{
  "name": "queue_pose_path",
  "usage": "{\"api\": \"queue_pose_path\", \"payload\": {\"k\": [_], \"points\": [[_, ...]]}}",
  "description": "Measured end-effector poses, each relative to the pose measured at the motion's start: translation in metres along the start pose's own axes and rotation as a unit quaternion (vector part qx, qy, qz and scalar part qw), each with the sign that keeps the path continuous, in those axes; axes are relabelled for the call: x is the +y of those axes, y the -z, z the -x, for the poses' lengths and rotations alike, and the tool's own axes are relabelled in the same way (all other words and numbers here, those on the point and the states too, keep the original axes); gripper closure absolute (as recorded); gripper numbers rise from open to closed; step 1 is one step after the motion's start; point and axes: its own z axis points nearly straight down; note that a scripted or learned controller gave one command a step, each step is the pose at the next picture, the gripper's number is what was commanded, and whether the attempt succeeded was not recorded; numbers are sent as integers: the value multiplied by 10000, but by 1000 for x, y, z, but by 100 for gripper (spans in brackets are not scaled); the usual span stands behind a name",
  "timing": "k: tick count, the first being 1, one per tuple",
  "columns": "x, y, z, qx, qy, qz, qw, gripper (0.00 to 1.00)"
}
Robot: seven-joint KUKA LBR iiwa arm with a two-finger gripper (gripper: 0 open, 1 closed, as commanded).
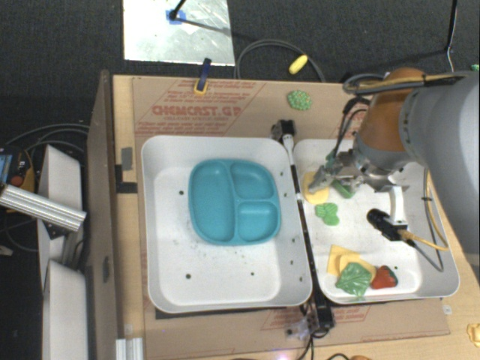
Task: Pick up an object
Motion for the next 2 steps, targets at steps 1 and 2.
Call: {"api": "queue_pose_path", "payload": {"k": [1, 2], "points": [[48, -2, 0, 6, -5, -19, 10000, 0], [38, -3, 23, 4, -37, -45, 10000, 0]]}}
